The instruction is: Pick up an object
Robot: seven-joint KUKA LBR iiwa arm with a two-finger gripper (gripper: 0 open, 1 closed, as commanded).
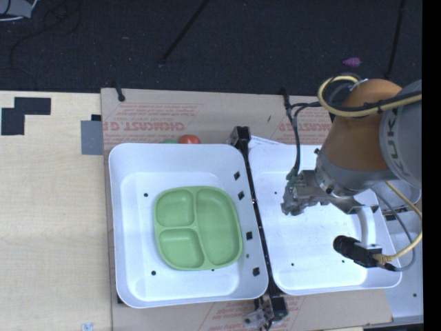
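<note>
Dark carpet [207, 33] with black cables lies at the far side, and a pale wooden bench [48, 219] holds a brown cardboard sheet [200, 119]. Two shallow white bins sit side by side on the cardboard.

From the camera above, the left bin [131, 171] has a green plate [198, 227] lying flat in its middle. That plate has three sections. The right bin [310, 267] has the arm [358, 136] over it, grey with an orange band, coming from the right. The gripper [295, 197] hangs low over the far left part of the right bin, near the black bar [251, 212] between the bins. I cannot tell the state of the claw.

A small red and green thing [185, 141] peeks out just behind the far rim of the left bin. A black handle piece [358, 252] sticks out below the arm.

Red letters on the cardboard are upside down and hard to read. Dark letters on the arm look like "KU".
</note>
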